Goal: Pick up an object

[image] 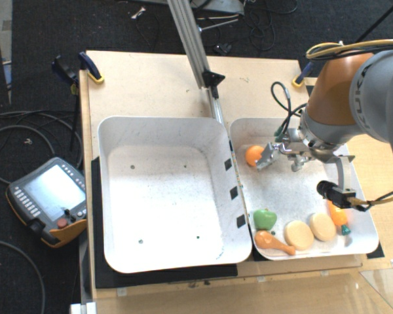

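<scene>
- as far as i can judge from where i stand, the pick has not happened yet: nothing sits between the jaws, so the whole grasp and lift are still to do.
- over on the left, the left bin [121, 175] lies on the tabletop [150, 87] with a bare white floor.
- moving right, the right bin [285, 188] carries all the candidates: an orange ball [253, 154] near its upper left, a green pepper [264, 218] and an orange drumstick-shaped piece [273, 242] along the lower left edge, then two pale round pieces [299, 234] [322, 226] beside them, and a carrot-like piece [338, 216] at the lower right.
- the gripper [283, 157] hangs over the upper part of that bin, its jaws spread apart and released, one tip just beside the orange ball.
- my guess is the ball is the nearest target, since the jaws are close to it but not around it.
- further right, the grey arm [373, 97] with its orange band reaches in.
</scene>
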{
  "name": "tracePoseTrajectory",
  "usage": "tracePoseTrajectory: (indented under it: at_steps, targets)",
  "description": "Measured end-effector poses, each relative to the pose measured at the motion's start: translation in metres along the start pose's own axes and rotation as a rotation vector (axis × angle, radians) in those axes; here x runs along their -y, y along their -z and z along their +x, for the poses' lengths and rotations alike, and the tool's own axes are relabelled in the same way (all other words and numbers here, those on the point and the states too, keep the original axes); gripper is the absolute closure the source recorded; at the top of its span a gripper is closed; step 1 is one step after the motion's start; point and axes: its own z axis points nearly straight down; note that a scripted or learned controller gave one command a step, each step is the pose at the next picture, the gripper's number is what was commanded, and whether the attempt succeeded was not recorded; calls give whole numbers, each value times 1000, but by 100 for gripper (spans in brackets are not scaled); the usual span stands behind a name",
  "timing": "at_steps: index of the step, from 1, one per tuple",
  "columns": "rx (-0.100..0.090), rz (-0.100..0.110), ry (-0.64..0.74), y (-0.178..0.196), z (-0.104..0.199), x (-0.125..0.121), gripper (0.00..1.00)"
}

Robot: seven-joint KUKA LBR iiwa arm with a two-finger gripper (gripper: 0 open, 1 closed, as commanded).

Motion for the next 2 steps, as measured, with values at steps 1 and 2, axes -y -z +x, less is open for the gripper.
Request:
tracePoseTrajectory:
  at_steps: [1,2]
  targets:
    - [0,-1,1,-54,1,1,0]
    - [1,-8,0,-40,0,-1,100]
